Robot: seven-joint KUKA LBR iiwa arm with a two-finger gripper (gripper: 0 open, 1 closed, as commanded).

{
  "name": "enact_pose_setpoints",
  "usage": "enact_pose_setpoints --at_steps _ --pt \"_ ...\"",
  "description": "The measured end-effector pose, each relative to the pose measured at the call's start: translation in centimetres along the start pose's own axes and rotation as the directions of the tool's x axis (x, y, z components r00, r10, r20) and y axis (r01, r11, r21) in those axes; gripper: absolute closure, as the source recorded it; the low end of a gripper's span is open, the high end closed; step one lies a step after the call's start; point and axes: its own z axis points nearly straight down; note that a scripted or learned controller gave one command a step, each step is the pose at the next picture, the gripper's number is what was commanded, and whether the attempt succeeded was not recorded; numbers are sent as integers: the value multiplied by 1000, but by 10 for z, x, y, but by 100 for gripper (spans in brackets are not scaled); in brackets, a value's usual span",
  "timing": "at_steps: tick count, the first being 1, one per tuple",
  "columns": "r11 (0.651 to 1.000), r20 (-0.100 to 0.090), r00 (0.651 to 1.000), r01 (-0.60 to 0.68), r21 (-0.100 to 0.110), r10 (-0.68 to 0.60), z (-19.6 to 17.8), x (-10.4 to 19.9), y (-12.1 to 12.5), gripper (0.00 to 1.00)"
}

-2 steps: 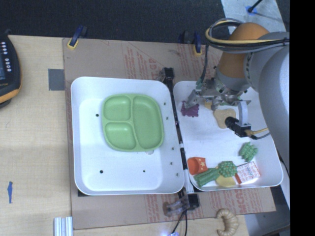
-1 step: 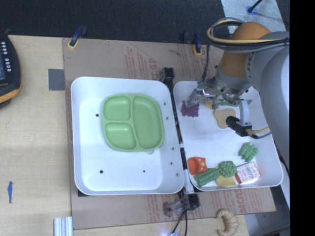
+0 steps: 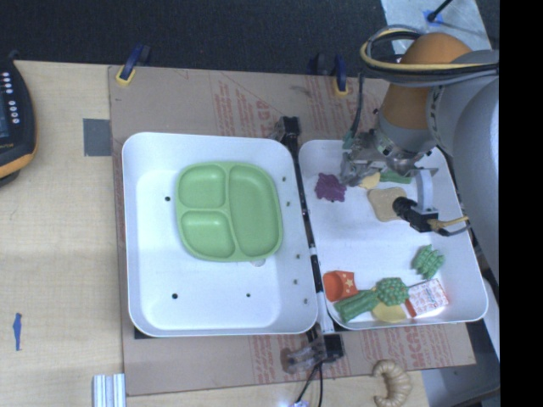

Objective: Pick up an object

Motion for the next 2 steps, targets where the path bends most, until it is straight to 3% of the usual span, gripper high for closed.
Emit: enact_pose_setpoints --at_steps 1,2 --pt "1000 0 1000 1 1 -1 1 0 0 0" --pt "1000 -1 1000 -4 1 4 12 -14 -1 0"
